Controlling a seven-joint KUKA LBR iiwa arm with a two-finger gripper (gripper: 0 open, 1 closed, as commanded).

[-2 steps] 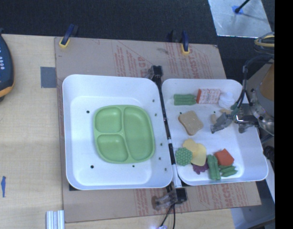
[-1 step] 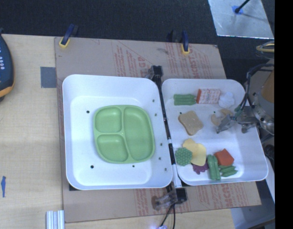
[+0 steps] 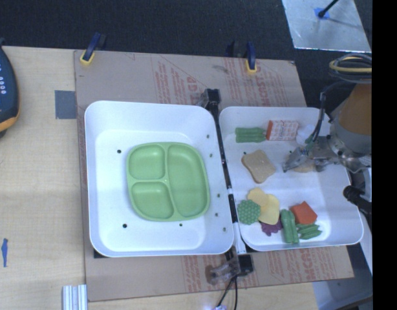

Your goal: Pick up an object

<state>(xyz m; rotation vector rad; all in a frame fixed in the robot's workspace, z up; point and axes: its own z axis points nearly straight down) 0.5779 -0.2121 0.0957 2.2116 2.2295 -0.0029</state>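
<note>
Wooden desk (image 3: 37, 192) with cardboard sheet, two white bins | end effector (image 3: 300, 163) low in right bin (image 3: 334, 234), fingers spread apart, nothing between them | bread slice (image 3: 258, 165) just left | green divided plate (image 3: 167, 181) far left, left bin (image 3: 108, 231)

Even, bright overhead light; the white bins (image 3: 153, 112) glare slightly, washing out their rims. Shadows are soft and short. The picture is low-resolution and mildly blurred; dark floor (image 3: 153, 11) lacks detail
</note>
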